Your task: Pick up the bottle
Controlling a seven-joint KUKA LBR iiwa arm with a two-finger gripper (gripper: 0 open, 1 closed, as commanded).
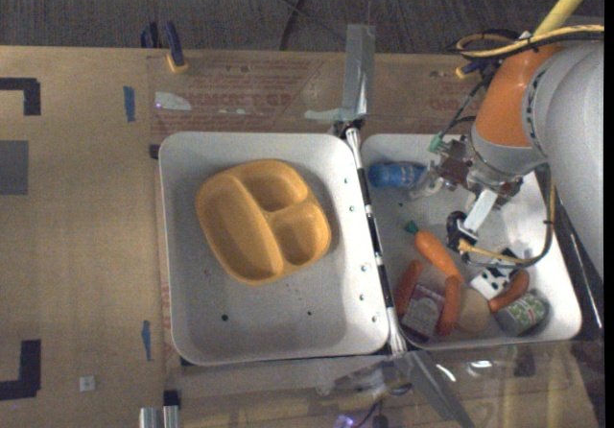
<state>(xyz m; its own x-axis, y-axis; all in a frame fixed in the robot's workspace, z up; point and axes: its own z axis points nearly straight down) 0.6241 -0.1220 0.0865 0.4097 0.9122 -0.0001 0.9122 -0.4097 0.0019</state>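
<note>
A small blue bottle (393, 174) lies on its side in the far left corner of the right bin (561, 306), its pale neck pointing right. My gripper (443, 174) hangs just to the right of the bottle, at its neck end, below the arm's orange band (504, 109). The wrist body hides where the gripper meets the bottle, so I cannot tell whether they touch.
In the left bin (182, 225) sits a yellow divided plate (264, 220). The right bin's near half holds a carrot (437, 254), sausages (451, 304), a small can (523, 314) and other toy food. Cables hang by the wrist.
</note>
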